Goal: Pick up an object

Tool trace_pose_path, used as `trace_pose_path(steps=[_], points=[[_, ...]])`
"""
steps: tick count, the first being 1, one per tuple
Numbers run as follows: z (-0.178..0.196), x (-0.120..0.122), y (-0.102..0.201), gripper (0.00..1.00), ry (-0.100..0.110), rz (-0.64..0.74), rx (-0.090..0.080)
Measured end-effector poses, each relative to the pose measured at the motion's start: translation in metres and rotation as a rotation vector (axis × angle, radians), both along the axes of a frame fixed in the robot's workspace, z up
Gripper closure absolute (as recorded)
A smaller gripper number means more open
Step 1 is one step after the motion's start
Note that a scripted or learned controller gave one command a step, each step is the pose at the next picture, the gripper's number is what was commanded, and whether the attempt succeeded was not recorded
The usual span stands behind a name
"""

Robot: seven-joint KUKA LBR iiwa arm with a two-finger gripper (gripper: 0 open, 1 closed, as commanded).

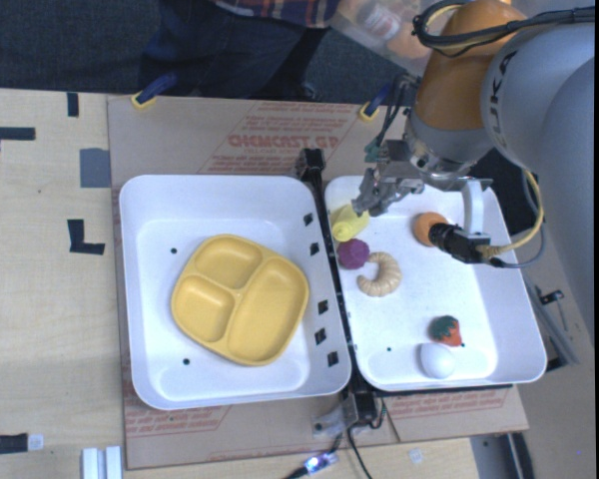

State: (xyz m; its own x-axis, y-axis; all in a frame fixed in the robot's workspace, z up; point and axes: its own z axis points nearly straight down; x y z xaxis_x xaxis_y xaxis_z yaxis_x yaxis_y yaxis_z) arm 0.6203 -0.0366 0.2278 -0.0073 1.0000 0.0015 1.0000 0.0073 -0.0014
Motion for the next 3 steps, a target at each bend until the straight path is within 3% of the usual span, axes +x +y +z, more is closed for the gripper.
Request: trace_pose_path(steps=[1, 2, 3], points=[[-0.011, -0.002, 0.059, 1.0, 0.002, -0.001, -0.001], [-0.01, -0.016, 0.078, 1.0, 0.002, -0.005, -0.002], [-0.014, -0.01, 0.076, 1.0, 0.001, -0.005, -0.002]])
